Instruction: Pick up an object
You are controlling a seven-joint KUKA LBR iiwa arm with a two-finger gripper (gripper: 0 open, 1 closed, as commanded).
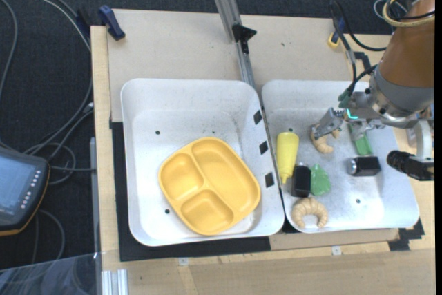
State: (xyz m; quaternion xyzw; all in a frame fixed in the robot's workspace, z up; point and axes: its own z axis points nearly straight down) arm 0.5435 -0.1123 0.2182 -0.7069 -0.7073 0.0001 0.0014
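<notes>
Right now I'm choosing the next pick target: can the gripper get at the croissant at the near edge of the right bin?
Probably yes. The croissant lies uncovered, apart from the black block and green piece beside it. The gripper hangs over the same bin.

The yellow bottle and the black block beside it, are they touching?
Touching. In the camera view, the yellow bottle lies with its lower right edge against the black block, no white bin floor between them.

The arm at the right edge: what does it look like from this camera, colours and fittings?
The arm shows a broad orange band over a grey section. Below sits a metallic silver claw with a small teal light by its base. Dark cables run beside the arm.
</notes>
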